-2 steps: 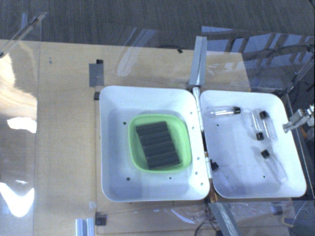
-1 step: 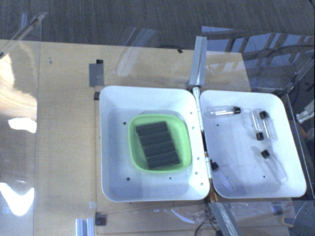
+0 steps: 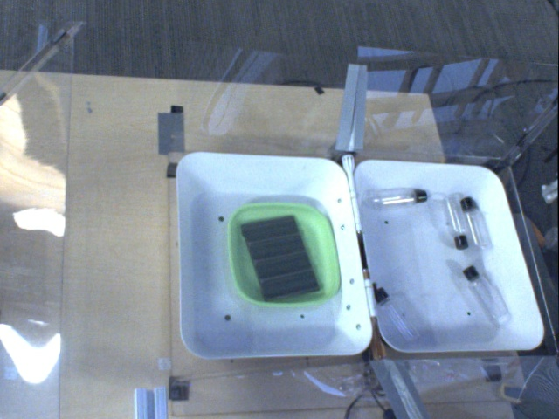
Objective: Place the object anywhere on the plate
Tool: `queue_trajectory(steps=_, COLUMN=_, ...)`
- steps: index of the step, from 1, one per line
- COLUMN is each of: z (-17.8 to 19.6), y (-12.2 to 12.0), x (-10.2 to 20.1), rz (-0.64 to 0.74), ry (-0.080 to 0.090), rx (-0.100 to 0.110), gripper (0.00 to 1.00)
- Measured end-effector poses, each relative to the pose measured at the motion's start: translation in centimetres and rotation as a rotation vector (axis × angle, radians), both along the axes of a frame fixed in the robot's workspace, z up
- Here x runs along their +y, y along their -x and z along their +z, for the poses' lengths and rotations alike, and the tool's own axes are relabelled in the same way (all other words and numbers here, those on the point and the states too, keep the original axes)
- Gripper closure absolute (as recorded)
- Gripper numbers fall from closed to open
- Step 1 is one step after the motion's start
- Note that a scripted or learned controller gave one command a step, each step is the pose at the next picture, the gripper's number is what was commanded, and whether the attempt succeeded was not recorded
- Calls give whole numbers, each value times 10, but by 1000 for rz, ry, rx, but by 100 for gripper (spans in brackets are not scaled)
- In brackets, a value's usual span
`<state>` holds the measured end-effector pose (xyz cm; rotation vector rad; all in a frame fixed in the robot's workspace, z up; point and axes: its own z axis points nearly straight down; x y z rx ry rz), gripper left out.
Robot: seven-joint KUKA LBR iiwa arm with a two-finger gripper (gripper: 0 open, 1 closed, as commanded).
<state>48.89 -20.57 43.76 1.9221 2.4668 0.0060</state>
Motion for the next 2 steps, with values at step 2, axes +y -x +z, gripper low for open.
queue_trajectory(steps=2, z=0, y=0, x=0, rz=123, ry=1, rx=2, gripper=0)
